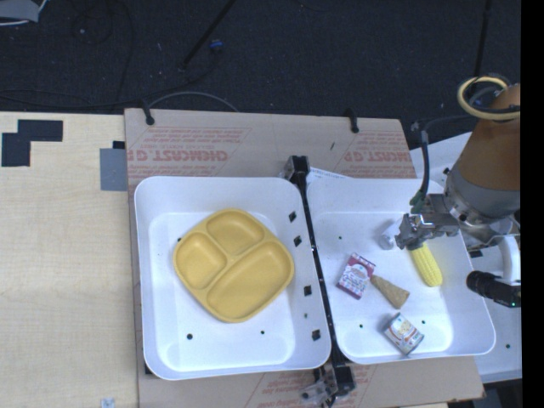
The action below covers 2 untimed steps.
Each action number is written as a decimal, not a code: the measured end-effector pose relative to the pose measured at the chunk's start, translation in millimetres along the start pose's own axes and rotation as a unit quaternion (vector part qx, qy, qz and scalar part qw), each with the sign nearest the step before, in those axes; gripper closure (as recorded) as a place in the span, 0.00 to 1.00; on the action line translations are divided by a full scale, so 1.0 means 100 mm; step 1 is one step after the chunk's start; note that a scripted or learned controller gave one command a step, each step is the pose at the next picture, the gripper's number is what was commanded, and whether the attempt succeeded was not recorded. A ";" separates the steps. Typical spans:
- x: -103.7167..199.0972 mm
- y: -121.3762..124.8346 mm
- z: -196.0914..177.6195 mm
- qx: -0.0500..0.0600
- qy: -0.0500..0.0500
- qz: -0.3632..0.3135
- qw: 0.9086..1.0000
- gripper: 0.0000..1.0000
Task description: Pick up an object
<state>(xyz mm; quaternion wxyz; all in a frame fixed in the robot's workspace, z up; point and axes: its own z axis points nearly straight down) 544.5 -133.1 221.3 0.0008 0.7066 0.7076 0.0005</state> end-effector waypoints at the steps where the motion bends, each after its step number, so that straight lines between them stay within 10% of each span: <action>1: -0.01 0.01 -0.36 0.000 0.000 0.000 1.000 1.00; 2: 0.48 -0.08 -0.21 0.003 0.001 -0.001 1.000 1.00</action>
